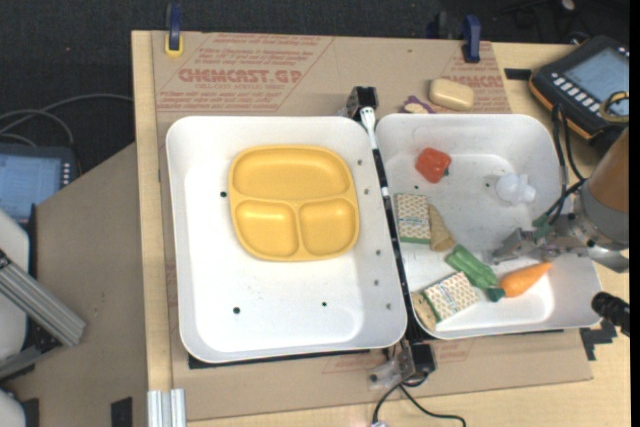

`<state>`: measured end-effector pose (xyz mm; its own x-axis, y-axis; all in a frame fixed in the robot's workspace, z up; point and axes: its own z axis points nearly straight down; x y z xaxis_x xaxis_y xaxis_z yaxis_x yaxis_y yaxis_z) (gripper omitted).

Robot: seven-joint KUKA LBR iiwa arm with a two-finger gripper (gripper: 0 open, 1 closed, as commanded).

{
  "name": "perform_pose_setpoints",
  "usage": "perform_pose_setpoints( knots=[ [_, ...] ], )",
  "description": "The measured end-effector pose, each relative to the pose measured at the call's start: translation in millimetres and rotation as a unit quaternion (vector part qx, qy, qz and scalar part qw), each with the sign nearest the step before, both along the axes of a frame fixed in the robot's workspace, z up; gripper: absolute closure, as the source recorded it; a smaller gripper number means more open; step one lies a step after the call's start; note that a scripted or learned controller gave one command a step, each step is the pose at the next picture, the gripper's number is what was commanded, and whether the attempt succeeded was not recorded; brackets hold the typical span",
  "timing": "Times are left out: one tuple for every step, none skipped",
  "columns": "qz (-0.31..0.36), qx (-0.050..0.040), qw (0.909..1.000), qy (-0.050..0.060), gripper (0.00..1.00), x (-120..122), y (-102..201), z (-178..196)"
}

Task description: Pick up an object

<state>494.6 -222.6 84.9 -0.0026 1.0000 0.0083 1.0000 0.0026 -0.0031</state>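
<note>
Hovering low over the right bin (560, 320), the gripper (535, 240) hangs just above the carrot (522, 280) lying near the front edge, its claw too blurred to tell spread or pinched, with the red block (432, 164) farther back and the yellow tray (294, 201) in the left bin (200, 245).

Bench (250, 65) with two white bins

The left bin (200, 245) and right bin (480, 127) sit side by side; a beige block (452, 94) lies behind them.
</note>
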Motion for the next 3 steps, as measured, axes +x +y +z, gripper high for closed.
perform_pose_setpoints(
  knots=[
    [0.003, -0.0047, 1.0, -0.005, 0.0, 76.3, 55.1, 0.1],
    [0.005, -0.0016, 0.9998, 0.018, 0.0, 148.7, 95.4, -3.5],
    [0.0, -0.0037, 0.9999, 0.013, 0.0, 165.3, 18.2, -5.6]
  ],
)
